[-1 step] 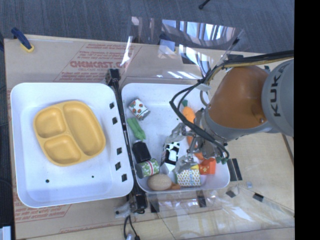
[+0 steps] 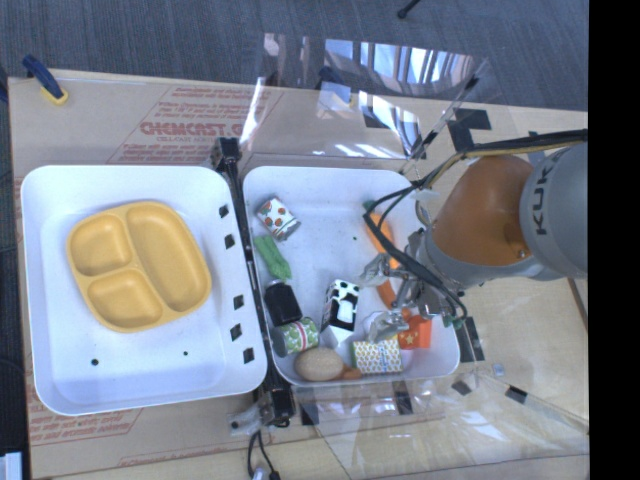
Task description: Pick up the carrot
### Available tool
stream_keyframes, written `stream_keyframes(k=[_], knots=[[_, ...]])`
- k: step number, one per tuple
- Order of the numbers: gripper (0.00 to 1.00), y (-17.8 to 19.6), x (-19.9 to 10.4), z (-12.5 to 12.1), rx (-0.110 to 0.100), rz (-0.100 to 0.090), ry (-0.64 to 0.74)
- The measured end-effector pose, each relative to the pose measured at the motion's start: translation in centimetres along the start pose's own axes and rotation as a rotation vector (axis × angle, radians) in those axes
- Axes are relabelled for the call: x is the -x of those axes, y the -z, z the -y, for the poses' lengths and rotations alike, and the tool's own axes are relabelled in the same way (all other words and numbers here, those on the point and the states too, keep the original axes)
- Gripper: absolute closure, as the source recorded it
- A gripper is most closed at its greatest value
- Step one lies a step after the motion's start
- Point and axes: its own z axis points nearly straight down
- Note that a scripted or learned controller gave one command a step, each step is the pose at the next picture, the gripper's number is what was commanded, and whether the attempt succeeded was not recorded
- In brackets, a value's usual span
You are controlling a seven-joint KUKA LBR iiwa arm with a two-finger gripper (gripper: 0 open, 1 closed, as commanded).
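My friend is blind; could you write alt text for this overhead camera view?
A grey and orange robot arm reaches into the right white bin, its gripper low among small toys beside an orange carrot. The left bin holds a yellow divided plate.

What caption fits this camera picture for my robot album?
Robot gripper reaches into the right bin by the carrot; yellow divided plate sits in the left bin.

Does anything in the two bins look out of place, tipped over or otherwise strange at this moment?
Nothing looks spilled or broken. The right bin is crowded: the spotted cup and the black-and-white cup lie on their sides, and the objects bunch toward its near edge. The yellow divided plate sits flat in the left bin.
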Motion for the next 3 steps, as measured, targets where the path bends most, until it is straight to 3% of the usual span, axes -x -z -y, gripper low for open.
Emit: stream_keyframes(k=[1, 2, 3], knots=[[0.0, -0.8, 8.9, -0.5, 0.003, -0.004, 0.063], [1.0, 0.3, 9.0, -0.5, 0.001, -0.002, 0.068], [1.0, 14.1, 8.9, -0.3, -0.004, 0.006, 0.311]])
